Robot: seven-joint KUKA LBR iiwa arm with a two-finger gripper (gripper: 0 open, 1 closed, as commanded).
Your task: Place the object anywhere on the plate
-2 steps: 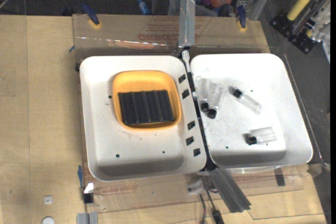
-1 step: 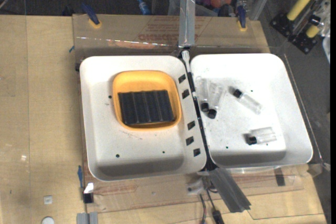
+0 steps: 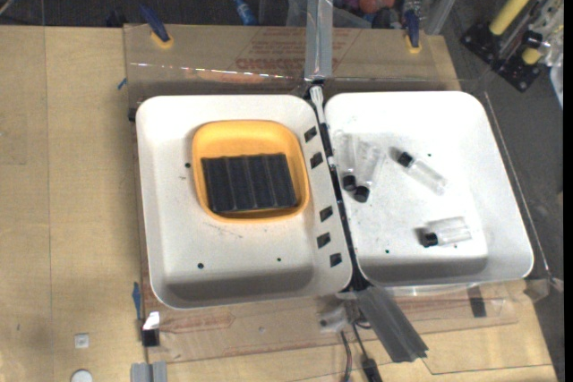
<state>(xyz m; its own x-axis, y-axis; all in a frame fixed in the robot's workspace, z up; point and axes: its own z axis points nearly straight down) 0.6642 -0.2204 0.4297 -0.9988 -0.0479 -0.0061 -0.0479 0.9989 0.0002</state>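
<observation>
An orange plate [image 3: 215, 139] holding a dark ribbed block [image 3: 248, 182] sits in the left bin [image 3: 161, 237]; clear black-capped vials [image 3: 419, 170] lie scattered in the right bin [image 3: 483, 148].

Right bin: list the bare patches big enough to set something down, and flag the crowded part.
Right bin: bare along the far wall and the right side, and the near-left corner beside the divider. Crowded: the vials by the divider, the centre vial, and the near vial.
</observation>
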